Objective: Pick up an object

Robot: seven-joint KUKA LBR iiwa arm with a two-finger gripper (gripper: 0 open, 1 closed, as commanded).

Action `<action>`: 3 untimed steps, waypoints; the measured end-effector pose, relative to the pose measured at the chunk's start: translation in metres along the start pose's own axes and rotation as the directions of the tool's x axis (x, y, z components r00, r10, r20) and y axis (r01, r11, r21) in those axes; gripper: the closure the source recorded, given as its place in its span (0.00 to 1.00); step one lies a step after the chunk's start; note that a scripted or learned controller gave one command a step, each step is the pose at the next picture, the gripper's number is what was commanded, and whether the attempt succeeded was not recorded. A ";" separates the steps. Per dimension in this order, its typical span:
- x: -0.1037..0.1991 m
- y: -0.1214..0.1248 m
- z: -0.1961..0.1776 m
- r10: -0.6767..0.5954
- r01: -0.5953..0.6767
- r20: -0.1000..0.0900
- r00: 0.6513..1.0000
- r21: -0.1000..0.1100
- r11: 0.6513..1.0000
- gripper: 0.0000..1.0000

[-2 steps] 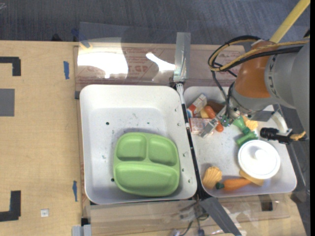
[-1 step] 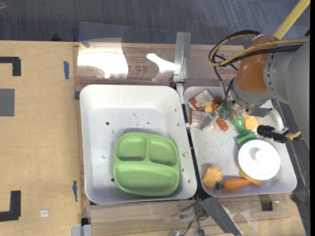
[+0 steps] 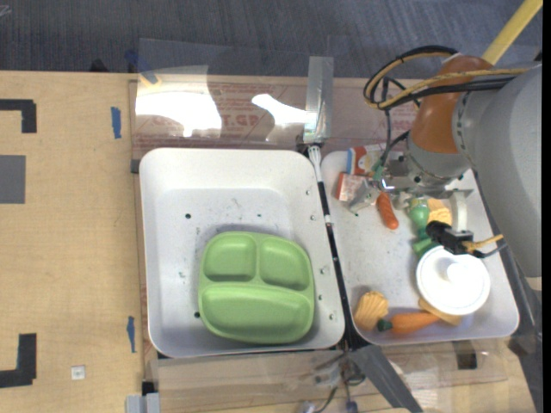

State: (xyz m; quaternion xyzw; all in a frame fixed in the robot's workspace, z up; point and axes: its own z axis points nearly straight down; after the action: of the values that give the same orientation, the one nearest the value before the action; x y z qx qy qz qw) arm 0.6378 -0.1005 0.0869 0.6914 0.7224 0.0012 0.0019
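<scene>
Hand (image 3: 389, 181), grip state unclear, over slim orange carrot (image 3: 388, 212) in smooth white bin (image 3: 379, 256)

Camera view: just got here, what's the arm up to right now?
The KUKA arm is reaching down into the far end of the right bin, over a cluster of small toy items. A carrot and a white bowl sit at that bin's near end. The left bin has a green divided plate. No object is visibly held, so no confirmed pick yet.
</scene>
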 end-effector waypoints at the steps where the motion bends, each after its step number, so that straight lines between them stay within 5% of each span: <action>1: 0.002 0.011 0.000 0.396 -0.396 0.004 0.918 0.023 0.918 0.00; 2: 0.004 0.015 -0.012 0.394 -0.394 0.004 0.919 0.006 0.919 1.00; 3: 0.016 0.032 -0.103 0.428 -0.428 -0.002 0.904 -0.004 0.904 1.00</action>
State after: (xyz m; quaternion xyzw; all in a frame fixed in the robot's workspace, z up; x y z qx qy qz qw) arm 0.6690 -0.0830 0.1903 0.8329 0.5534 0.0036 0.0029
